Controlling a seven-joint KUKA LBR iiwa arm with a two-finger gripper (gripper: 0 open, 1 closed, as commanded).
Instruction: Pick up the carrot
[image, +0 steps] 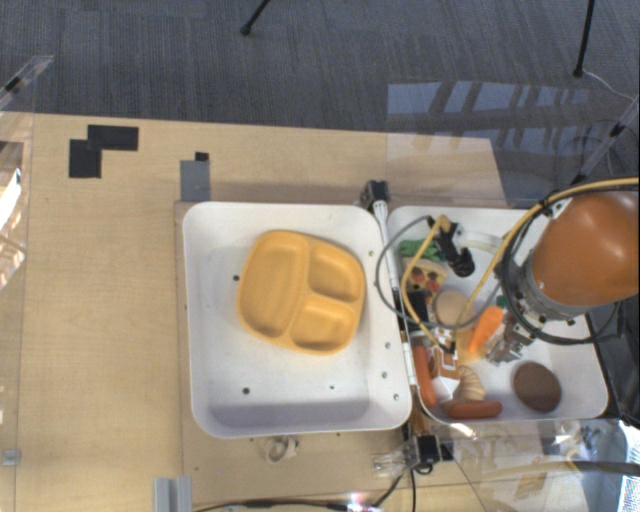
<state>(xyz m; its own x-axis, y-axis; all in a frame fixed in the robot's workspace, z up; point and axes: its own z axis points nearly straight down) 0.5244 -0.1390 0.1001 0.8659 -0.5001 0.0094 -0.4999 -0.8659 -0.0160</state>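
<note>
The orange carrot (485, 329) lies tilted in the right bin (590, 400), near its middle. My gripper (508, 341) hangs from the orange-banded wrist (585, 250) and sits low over the bin, right against the carrot's right side. The wrist and cables hide much of the gripper. From this angle I cannot make out whether the carrot is between the gripper's parts or just beside them.
Around the carrot lie a beige round item (451, 306), a sausage (470, 408), a brown round fruit (537, 386), a red pepper (425, 374) and a small pastry (468, 379). The left bin (215, 400) bears a yellow divided plate (300, 290). Cables (420, 250) run along the bins' divider.
</note>
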